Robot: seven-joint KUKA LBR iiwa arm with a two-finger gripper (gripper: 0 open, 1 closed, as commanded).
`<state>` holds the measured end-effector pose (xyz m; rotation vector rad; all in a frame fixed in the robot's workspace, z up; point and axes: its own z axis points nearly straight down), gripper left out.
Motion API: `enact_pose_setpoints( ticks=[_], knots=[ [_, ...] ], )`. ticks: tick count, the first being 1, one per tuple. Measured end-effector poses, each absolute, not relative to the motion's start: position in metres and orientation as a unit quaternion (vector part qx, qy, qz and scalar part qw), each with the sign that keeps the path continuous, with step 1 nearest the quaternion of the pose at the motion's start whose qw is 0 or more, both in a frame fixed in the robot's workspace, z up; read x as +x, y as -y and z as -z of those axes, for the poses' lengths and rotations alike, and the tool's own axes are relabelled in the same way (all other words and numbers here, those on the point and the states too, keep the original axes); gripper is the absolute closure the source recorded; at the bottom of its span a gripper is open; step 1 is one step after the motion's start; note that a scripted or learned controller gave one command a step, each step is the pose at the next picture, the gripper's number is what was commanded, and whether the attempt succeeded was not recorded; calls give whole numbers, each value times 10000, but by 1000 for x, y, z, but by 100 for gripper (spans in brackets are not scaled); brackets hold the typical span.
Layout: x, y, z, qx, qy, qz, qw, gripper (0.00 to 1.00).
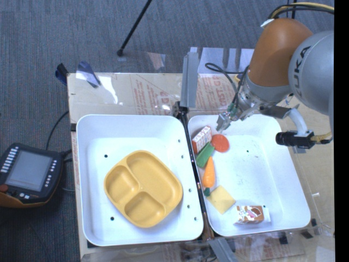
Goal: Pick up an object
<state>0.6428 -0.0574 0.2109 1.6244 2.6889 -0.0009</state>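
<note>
A: Where does the gripper [224,123] sit?

B: Over the right bin [272,173], near its far-left corner, just above the red disc [220,142] and beside the small red-and-white carton [202,138]. I can't tell if the fingers are apart or together; they are too small and dark against the wrist.

A: And the other candidates?

B: They crowd the right bin's left wall: a green piece [205,155], the carrot [209,172], a yellow block [221,199], and a brown packet [252,214] near the front edge. The left bin [92,146] carries a yellow divided plate [143,188].

A: What could go wrong?

B: I'd judge crowding the main risk. The disc touches the green piece and sits close to the carton, so a descending finger may land on a neighbour and push things aside. The disc also looks flat, giving little to pinch, and the bin wall nearby cramps the approach.
</note>
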Motion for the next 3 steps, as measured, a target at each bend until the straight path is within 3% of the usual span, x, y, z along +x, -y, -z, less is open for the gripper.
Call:
enact_pose_setpoints(
  ticks=[1, 2, 3],
  knots=[
    [609, 89, -160, 5152, -8571, 16, -33, 100],
    [610, 89, -162, 5156, -8568, 3, -14, 0],
    [580, 103, -184, 5225, -8526, -1, -2, 0]
  ],
)
